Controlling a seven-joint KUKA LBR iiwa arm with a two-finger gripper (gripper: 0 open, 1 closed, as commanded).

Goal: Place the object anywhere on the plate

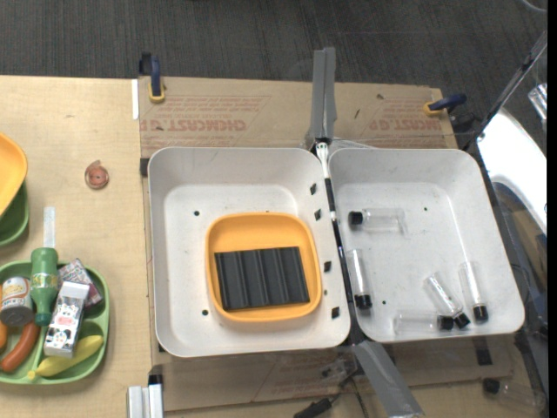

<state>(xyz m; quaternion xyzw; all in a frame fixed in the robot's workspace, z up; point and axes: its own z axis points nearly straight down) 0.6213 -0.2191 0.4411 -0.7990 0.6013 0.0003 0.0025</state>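
Left bin [170, 259]: you have one orange plate [261, 229] carrying a dark ribbed block [262, 278]. Right bin [487, 233]: your clear vials with black caps — one [376, 220] near the back, one [357, 277] along the divider, three grouped at the front right [452, 303].

Plate [261, 225] unobstructed above, tubes [444, 296] scattered (right bin [409, 168]), bin walls low

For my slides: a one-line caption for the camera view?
Orange plate with dark grate in left bin; clear capped tubes scattered in right bin.
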